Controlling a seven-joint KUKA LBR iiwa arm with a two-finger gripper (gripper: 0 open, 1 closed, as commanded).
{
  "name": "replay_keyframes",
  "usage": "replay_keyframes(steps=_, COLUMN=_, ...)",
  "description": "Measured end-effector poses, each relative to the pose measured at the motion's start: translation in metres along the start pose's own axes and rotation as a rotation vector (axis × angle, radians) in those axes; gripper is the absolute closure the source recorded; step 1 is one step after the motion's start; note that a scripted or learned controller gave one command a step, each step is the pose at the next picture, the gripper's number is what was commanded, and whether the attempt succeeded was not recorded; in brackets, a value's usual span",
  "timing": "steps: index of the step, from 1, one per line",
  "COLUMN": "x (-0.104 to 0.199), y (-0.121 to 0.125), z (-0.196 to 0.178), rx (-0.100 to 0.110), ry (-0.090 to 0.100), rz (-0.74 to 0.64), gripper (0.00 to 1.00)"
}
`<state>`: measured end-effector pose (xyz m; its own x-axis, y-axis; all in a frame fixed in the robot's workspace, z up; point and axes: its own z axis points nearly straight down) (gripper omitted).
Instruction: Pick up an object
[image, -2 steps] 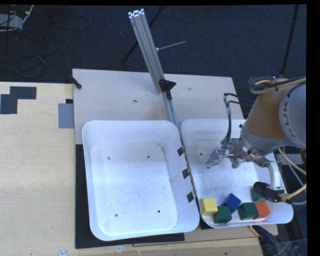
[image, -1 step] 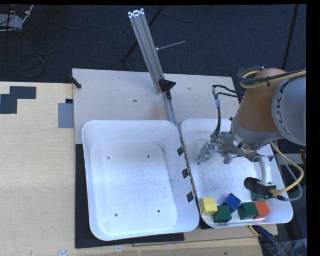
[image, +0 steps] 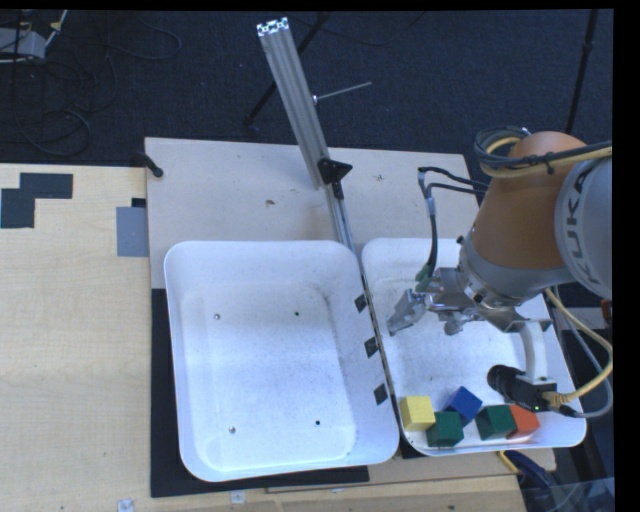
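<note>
Several small blocks lie along the near edge of the right bin (image: 400, 262): a yellow block (image: 418, 411), a blue block (image: 465, 402), a dark green block (image: 446, 429), a second green block (image: 494, 421) and an orange block (image: 523, 422). My gripper (image: 428, 318) hangs over the middle of the right bin, well behind the blocks and clear of them. Its grey fingers (image: 402, 312) stand spread open with nothing between them. The arm's orange band and grey body cover the bin's far right part.
The left bin (image: 190, 300) lies beside the right one, with a shared divider wall carrying black clips (image: 368, 345). A slanted aluminium rail (image: 300, 110) rises behind the bins. Cables hang by the arm at the right.
</note>
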<state>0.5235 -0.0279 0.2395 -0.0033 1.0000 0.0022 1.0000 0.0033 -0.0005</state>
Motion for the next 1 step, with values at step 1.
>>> replay_keyframes(steps=1, x=0.0468, y=-0.0310, z=-0.0488, rx=-0.001, ry=0.000, rz=-0.002, gripper=0.00)
